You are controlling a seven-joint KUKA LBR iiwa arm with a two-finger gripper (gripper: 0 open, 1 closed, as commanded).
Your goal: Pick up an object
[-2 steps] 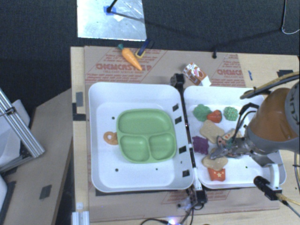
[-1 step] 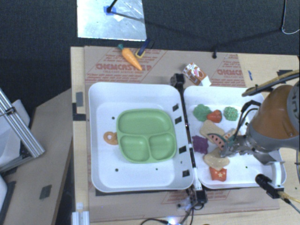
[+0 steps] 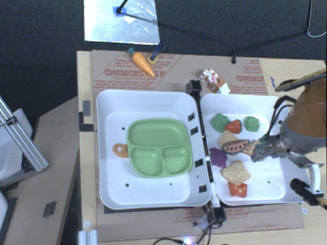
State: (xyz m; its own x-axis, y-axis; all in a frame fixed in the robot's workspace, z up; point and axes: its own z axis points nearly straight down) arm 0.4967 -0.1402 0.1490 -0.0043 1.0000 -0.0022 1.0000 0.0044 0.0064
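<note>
One pincer point(image 3: 257, 153) low in right bin point(image 3: 276, 194), grip state unclear, tips at watermelon slice point(image 3: 235, 146); purple piece point(image 3: 218, 157) and toast point(image 3: 235, 172) just beyond, leftward.

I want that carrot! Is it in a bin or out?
Out. The toy carrot lies on the cardboard behind the left bin.
</note>
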